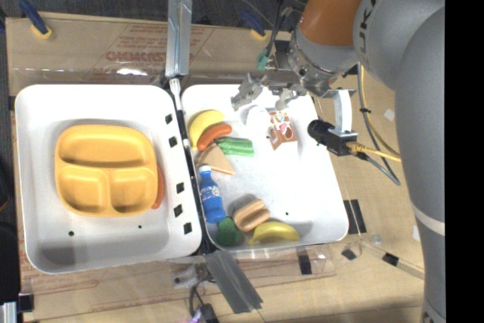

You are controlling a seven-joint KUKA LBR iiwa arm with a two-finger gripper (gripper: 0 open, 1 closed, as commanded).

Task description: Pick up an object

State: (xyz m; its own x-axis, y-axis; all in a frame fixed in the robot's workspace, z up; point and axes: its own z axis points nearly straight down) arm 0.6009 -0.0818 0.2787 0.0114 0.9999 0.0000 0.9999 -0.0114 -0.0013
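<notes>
Tool (266, 93) open, nothing in it, hovering at right bin's (333, 197) 12 o'clock edge. Nearest target: small box (281, 130) just toward 5 o'clock. Risk: descent here clips the rim or nudges the box aside.

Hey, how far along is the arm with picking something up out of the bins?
Done: the gripper is over the back of the right bin. In hand: nothing shows between the jaws, which stand apart. Left: the whole grasp. The small brown item lies nearest; the banana, blue bottle and hot dog lie untouched, as does the yellow tray in the left bin.
</notes>
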